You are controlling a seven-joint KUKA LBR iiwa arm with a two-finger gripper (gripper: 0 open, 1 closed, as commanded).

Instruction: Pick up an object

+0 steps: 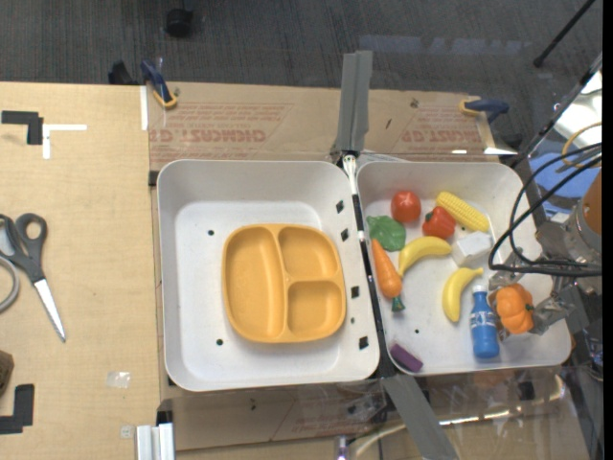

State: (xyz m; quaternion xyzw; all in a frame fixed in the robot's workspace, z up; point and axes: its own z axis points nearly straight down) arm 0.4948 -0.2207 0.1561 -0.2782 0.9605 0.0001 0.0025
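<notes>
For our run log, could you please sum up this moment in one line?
arm: over right bin | hand: at small orange pumpkin, grasp unconfirmed | blue bottle: beside pumpkin | left bin: yellow divided plate

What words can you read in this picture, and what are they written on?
"CHEMICAL GU…", as best I can tell: faint red print, upside down from this camera, on the cardboard behind the left bin.
Similar red print on the cardboard behind the right bin: too blurred to read.
Blue bottle label: too small to read.
Nothing written on the divided yellow plate.
</notes>
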